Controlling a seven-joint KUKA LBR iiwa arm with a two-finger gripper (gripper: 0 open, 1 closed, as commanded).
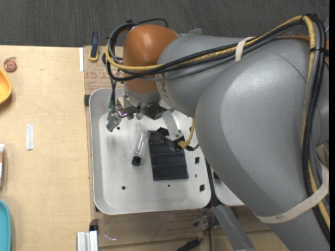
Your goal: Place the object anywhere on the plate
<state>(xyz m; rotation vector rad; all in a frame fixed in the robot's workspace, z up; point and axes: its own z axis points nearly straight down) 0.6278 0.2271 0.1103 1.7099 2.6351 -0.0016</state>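
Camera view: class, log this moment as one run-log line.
arm: low over white bin | claw: above clear tube | clear tube: lying in bin, black cap | black block: beside tube | plate: unidentified

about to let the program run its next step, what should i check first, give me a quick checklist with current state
1. Object to move lies free in the white bin: the clear tube with a black cap rests on the floor, nothing gripping it: ok.
2. Black ribbed block close beside the tube may crowd a grasp: not ok.
3. Gripper finger state, hidden under the wrist: cannot tell.
4. Plate located as target: cannot tell.
5. Cables looped around the orange wrist, free of snags: cannot tell.
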